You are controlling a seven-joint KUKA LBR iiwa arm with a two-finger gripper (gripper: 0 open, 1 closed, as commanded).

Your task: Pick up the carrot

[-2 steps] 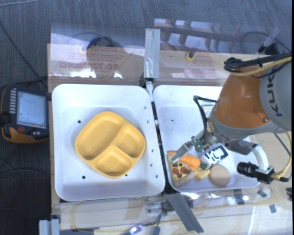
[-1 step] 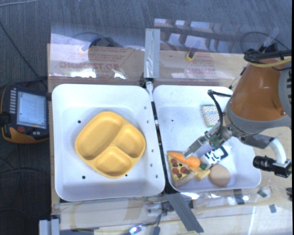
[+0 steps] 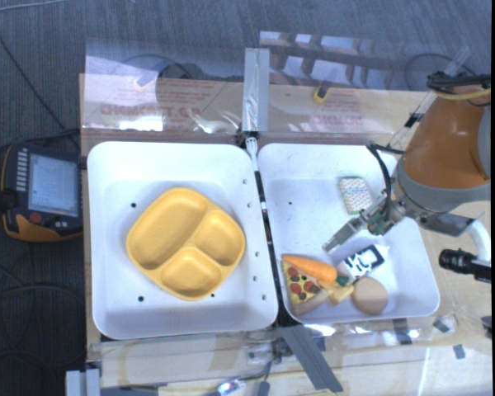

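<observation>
my pincer (image 3: pixel 340 236) hangs over the right bin (image 3: pixel 412 304), can't tell if it's open or closed, nothing seen in it. carrot (image 3: pixel 311 267) lies just below-left of it, by a pizza slice (image 3: pixel 302 288), w/ an egg (image 3: pixel 369 296) and black-white card (image 3: pixel 362 261) close by. pick not done, descent + grasp left. further left: yellow tray (image 3: pixel 186 242) in left bin (image 3: pixel 107 304), pendant (image 3: pixel 41 191) on dark carpet
</observation>
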